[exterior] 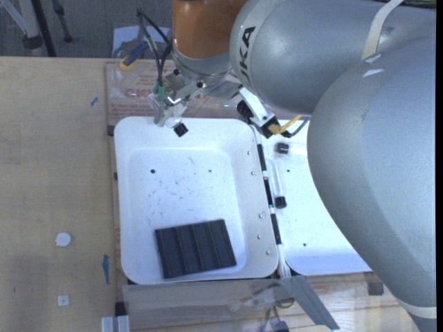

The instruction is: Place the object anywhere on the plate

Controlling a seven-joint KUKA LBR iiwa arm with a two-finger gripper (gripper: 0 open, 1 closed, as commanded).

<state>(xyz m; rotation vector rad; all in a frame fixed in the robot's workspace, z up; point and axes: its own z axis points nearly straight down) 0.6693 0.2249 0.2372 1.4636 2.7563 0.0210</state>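
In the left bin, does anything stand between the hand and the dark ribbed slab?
Nothing big does. The hand is at the left bin's far rim, the dark ribbed slab lies at the near end, and the floor between bears faint specks. A small black piece sits beside the hand; what it is, I cannot tell.

You see a pale wooden tabletop (55, 151); beyond its far edge lies grey carpet (83, 12), with dark stand legs (28, 19) at the far-left corner.
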